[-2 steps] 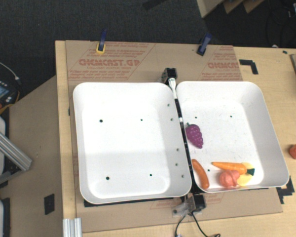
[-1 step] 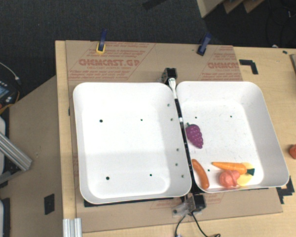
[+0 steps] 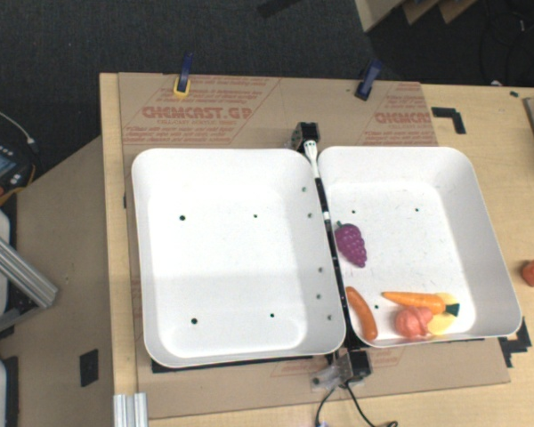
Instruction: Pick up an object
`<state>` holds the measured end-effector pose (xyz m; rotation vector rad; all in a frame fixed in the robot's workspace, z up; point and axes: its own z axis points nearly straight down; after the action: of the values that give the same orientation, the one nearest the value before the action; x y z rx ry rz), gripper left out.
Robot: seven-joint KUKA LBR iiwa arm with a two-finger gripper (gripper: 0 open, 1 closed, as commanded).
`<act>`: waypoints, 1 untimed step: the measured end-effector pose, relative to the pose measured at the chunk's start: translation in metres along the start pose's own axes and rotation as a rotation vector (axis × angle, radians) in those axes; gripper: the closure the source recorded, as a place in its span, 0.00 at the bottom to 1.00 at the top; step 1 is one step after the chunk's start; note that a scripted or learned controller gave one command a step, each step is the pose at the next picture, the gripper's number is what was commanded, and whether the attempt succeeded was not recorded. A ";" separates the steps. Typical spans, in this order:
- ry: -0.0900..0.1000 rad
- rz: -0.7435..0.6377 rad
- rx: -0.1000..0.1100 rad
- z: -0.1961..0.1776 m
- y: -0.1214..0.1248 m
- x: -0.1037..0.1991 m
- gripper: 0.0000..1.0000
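text: "CHEMCAST GP" in red, repeated; on: brown board (image 3: 249, 105) under the bins; second print partly hidden

Even, fairly bright overhead light is seen. The left bin (image 3: 222, 256) is washed nearly featureless, with a faint grey shadow band across its upper half. Dim, grainy carpet is seen toward 12 o'clock. Focus is slightly soft throughout.

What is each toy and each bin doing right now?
Purple grapes: lying in right bin, by its left wall.
Carrot: lying flat, near front.
Orange sausage: lying slanted, front-left corner.
Pink toy: resting beside yellow piece.
Left bin: sitting level.
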<state>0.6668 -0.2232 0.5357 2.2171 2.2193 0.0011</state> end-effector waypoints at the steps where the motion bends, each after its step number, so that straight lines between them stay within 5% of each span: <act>1: 0.000 0.000 0.000 0.000 0.000 0.000 1.00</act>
<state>0.6668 -0.2232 0.5357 2.2173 2.2193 0.0011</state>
